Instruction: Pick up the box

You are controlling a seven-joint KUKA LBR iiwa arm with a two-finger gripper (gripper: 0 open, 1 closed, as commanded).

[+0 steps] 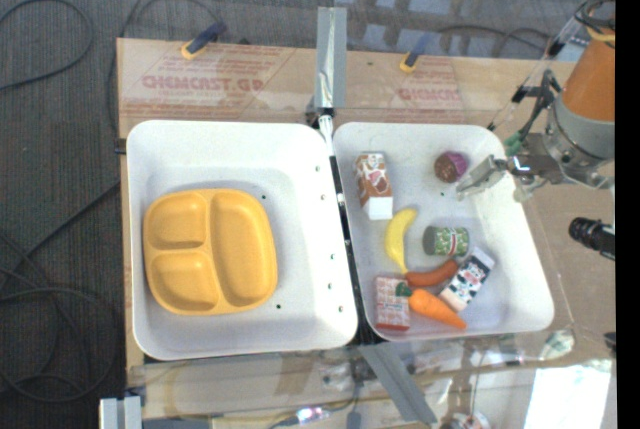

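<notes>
Box (373,184) lies in right bin (520,237), upper left part, close to bin's left wall; label print unreadable. Banana (400,237) just below it. Gripper (488,175) over bin's upper right, near purple ball (451,166); fingers spread, nothing between them. "CHEMCAST GP" readable on board (200,82) behind left bin (200,147).

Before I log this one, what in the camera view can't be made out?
- Gripper: small and partly blurred over the right bin; whether it is open or shut can't be told.
- Arm: cut off by the right edge.
- Carton, small box and black-and-white carton: print too small to read.
- Carrot lies across the small box's corner, hiding it.
</notes>
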